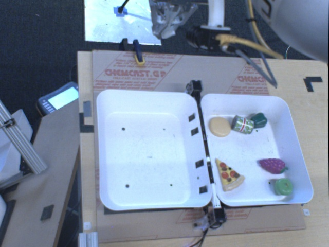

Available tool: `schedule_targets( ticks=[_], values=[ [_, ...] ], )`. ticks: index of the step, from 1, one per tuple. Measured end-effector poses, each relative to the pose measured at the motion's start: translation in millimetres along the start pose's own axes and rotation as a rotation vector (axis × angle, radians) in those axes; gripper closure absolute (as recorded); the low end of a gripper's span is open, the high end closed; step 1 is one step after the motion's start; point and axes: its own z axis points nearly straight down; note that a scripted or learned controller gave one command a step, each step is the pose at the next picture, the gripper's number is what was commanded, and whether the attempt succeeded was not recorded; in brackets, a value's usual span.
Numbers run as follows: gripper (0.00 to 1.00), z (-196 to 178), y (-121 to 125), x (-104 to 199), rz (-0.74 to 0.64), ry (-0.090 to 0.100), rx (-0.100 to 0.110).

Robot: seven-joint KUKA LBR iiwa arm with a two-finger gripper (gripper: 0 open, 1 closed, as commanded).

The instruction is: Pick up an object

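The gripper point(165, 22) hangs well beyond the right bin point(295, 133) holding 5 toys; jaws' state: cannot tell.

You've got two white bins: the left bin point(149, 153) is plain white with a few dark specks, the right bin point(295, 153) white too. In the right bin: pale tan round piece point(220, 126) at 10 o'clock, can point(242, 124) with red, white and green label just beside it, dark green item point(258, 119) at 12, purple grapes point(271, 165) at 4, green apple point(282, 186) at 5, yellow pizza slice point(228, 174) with red dots at 7. The bench point(154, 68) is tan with red lettering.
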Motion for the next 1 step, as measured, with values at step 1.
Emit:
schedule_targets(
  ticks=[1],
  values=[
    [1.00, 296.1, -0.1, -2.6, 0.010, -0.007, 0.018]
  ],
)
